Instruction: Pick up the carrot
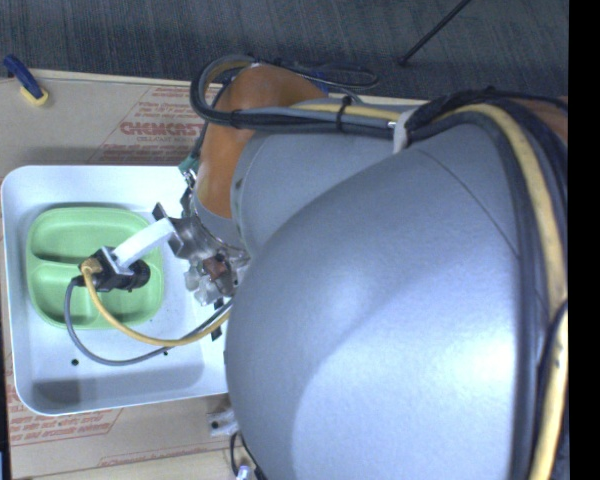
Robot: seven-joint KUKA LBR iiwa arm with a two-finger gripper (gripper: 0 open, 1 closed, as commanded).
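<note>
Looking down at this, the grey arm (400,308) is by far the biggest thing going: it swallows the whole right and centre of the frame, with its orange band (265,93) poking out at upper centre. Under it is the bench (130,128), brown board with red print, visible along the top left and bottom left. Next in size is the white bin (20,198) on the left side of the frame, and sitting in its upper left part is a green tray (65,233) with two compartments, one above the other. The gripper (206,271) hangs at the bin's right edge, centre-left of the frame, just beside the tray's right side and low over the bin. Honestly I can't tell whether it's open or closed, or whether it has anything in it; the wrist hardware is a blurry tangle from this angle. Same with the carrot: I can't tell where it lies, so direction from the gripper and its long axis are both unknowns. My guess is it's somewhere under the arm's bulk, right of the gripper, maybe in the other bin. Smallest bit: a blue-and-yellow thing (25,78) off the bench at upper left, well apart from everything.
</note>
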